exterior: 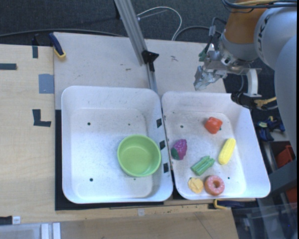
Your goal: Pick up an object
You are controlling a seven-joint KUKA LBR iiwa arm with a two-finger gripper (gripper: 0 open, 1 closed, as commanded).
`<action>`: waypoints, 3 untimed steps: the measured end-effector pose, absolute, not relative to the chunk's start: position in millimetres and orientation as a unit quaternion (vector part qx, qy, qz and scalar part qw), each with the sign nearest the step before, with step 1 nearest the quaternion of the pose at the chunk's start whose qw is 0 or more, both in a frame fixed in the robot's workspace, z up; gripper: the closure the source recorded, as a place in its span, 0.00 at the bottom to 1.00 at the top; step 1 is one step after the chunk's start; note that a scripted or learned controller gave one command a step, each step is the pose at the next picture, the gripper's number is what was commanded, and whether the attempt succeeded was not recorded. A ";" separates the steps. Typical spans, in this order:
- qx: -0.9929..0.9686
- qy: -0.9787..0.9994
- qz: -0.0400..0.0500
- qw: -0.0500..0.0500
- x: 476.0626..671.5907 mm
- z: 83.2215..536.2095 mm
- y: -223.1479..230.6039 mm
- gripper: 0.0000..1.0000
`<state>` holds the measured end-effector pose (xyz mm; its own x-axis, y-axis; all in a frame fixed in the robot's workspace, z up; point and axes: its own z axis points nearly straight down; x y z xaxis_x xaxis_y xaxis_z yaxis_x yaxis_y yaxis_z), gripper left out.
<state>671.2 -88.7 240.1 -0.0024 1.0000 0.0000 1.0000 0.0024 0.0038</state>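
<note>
The right bin (239,183) holds several toy foods: a red pepper (213,125), a yellow corn cob (226,151), a purple bunch of grapes (179,149), a green vegetable piece (203,165), a small yellow item (195,184) and a pink doughnut (214,185). My gripper (203,80) hangs above the far rim of the right bin, up and left of the red pepper. Nothing shows between its fingers.
A green bowl (138,156) sits in the left bin (74,133) near its right wall. A grey metal pole (132,24) slants across the bench behind the bins. Cables lie on the bench behind the right bin.
</note>
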 end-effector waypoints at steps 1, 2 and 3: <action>0.706 0.709 0.000 -0.001 647.0 237.4 -47.9 1.00; 0.705 0.709 -0.001 -0.002 622.3 238.5 -4.4 1.00; 0.705 0.709 -0.001 -0.002 616.1 236.0 45.7 1.00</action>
